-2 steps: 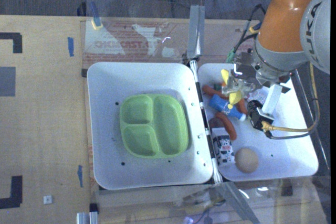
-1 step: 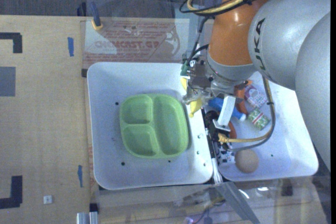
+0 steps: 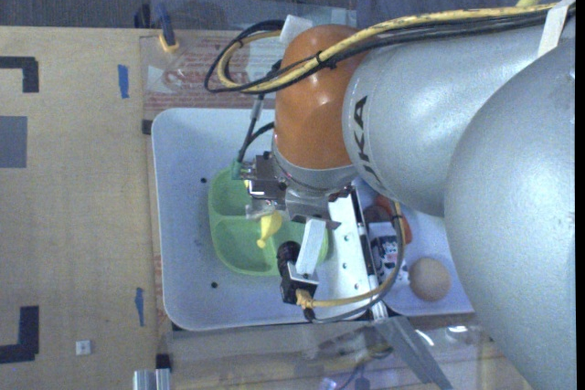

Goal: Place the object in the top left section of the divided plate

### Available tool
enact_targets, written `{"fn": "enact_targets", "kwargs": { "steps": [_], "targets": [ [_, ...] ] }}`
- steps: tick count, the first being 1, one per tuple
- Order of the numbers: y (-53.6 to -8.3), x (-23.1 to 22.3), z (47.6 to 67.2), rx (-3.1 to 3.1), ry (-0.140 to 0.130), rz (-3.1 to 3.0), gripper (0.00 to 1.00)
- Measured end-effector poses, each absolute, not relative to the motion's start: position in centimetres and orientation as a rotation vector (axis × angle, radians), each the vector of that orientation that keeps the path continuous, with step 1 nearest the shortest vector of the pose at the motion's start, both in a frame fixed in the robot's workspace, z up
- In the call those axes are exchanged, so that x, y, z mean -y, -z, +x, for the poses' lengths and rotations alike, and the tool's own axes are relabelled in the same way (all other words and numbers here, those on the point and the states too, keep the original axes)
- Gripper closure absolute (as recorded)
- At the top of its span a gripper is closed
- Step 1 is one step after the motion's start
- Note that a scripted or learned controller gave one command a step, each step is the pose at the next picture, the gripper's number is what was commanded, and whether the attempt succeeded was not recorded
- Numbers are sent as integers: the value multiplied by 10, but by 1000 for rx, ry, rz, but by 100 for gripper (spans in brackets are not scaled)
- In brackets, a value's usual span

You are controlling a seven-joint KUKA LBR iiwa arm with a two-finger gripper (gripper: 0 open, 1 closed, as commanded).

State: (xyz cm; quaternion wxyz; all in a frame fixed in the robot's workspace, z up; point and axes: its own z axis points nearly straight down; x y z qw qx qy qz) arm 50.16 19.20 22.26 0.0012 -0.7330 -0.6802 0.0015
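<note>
At the left lies the bare tan surface [image 3: 73, 196], and beside it the shallow white plastic bin [image 3: 178, 196] holds the green divided plate [image 3: 233, 237], over which the grey arm's gripper [image 3: 274, 224] hangs; whether its jaws are spread or pressed together cannot be told. A small yellow object [image 3: 268, 226] shows at the plate's right edge just under the wrist, so the placing step seems in hand, and the next move would call for centring over the top left section before release. Farther right, a tan egg-shaped ball [image 3: 430, 279] rests in the bin.

Arm [image 3: 402, 114] outstretched, wrist bent downward
</note>
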Motion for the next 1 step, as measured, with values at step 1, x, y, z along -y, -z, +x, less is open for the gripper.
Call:
{"fn": "enact_targets", "kwargs": {
  "steps": [1],
  "targets": [
    [-176,-201,546,2304,0,-2135,100]
  ]
}}
